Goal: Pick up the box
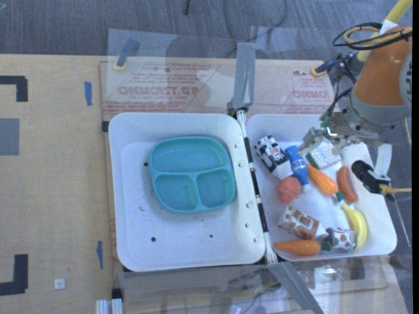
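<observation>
- Gripper (322,138) low over the right bin (386,241), at about 1 o'clock from that bin's middle. Grey arm with orange band (383,70) rises away from it toward 1 o'clock.
- Grip state: cannot tell whether it stands wide, narrow or closed on anything, because the metal parts overlap from this angle.
- Box (325,156): small, white with coloured speckles, directly at 6 o'clock of the gripper and right against its lower edge. Whether the two touch is unclear. It sits in the right bin's far half, turned cornerwise to the bin walls.
- Blue bottle (298,165) just at 9 o'clock of the box, lying down.
- Black-and-white cow-patterned carton (266,150) at 9 o'clock of the bottle, close to the bin's left wall.
- Orange carrot (323,180) at 6 o'clock of the box, slanted. Reddish sausage (346,184) at its 3 o'clock, just beside it.
- Red ball (289,190) at 6 o'clock of the bottle, touching or nearly touching it.
- Brown carton (300,222) in the bin's near half, lying on its side.
- Second carrot (298,246) at 6 o'clock of the brown carton, along the near wall.
- Small printed can (342,239) at 3 o'clock of the second carrot's tip.
- Banana (357,221) at 1 o'clock of the can.
- Left bin (131,241): teal divided plate (193,174) set slightly toward 12 o'clock of its centre.
</observation>
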Action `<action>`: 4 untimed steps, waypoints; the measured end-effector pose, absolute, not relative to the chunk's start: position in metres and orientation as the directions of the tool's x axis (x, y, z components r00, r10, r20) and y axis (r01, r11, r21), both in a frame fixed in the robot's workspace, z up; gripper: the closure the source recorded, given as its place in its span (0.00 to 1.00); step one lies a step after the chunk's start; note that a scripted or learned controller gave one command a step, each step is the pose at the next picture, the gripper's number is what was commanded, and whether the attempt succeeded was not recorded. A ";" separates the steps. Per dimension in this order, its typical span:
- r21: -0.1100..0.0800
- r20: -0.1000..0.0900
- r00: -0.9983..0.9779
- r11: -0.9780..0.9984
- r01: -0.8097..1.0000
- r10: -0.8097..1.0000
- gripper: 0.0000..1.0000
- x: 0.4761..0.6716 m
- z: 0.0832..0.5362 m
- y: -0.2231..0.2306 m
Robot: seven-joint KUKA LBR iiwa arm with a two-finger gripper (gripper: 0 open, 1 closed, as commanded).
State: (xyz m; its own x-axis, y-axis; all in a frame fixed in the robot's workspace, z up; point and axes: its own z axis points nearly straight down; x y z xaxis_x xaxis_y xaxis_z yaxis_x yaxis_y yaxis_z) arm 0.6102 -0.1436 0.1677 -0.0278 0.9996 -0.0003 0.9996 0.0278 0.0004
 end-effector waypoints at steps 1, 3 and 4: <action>0.005 -0.002 -0.020 0.020 1.000 1.000 1.00 0.611 0.179 -0.148; 0.002 -0.001 0.006 -0.006 1.000 1.000 0.00 0.631 0.094 -0.207; 0.005 -0.002 0.007 -0.007 1.000 1.000 1.00 0.631 0.104 -0.208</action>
State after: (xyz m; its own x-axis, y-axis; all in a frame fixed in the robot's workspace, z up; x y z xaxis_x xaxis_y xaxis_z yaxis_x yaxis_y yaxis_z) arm 0.6314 -0.2081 0.1045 0.0074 1.0000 -0.0019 1.0000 -0.0074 0.0048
